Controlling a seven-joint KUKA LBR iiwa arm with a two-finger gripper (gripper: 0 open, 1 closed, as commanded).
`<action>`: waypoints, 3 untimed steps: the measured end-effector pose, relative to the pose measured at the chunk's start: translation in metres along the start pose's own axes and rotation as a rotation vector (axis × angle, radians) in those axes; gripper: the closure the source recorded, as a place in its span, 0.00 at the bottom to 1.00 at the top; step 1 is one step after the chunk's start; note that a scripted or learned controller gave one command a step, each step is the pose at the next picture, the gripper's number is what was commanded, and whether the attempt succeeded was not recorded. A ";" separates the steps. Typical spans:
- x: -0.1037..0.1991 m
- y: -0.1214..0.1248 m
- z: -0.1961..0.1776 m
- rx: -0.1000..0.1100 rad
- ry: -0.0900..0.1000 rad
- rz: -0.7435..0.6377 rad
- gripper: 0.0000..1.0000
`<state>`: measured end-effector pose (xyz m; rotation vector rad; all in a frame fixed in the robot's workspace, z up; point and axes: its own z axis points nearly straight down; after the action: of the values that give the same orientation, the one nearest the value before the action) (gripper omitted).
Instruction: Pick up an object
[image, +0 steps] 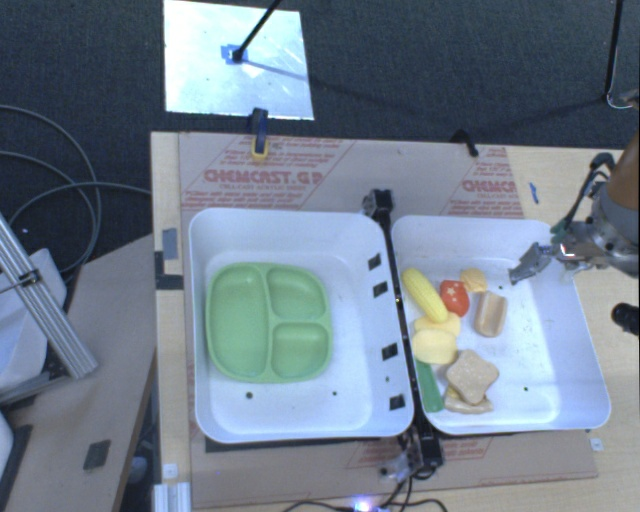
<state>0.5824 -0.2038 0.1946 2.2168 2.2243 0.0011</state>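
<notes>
Robotics lab: bench (330, 165), cables (60, 215), aluminium framing (40, 300)

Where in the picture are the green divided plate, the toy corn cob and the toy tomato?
green divided plate (268, 322): camera view, on the ridge where its compartments meet.
toy corn cob (423, 294): camera view, middle of the yellow cob.
toy tomato (455, 297): camera view, centre of the red body.

Green 3-compartment tray (268, 322) inside the left white bin (230, 235), printed cardboard sheet (330, 172) beneath 2 bins.
</notes>
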 end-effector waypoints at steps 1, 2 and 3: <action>0.018 -0.033 0.099 -0.003 -0.001 0.000 0.00; 0.085 -0.042 0.110 0.001 0.001 -0.004 0.00; 0.116 -0.084 0.109 -0.002 0.000 0.002 0.00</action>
<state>0.4983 -0.0886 0.0853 2.2185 2.2213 0.0034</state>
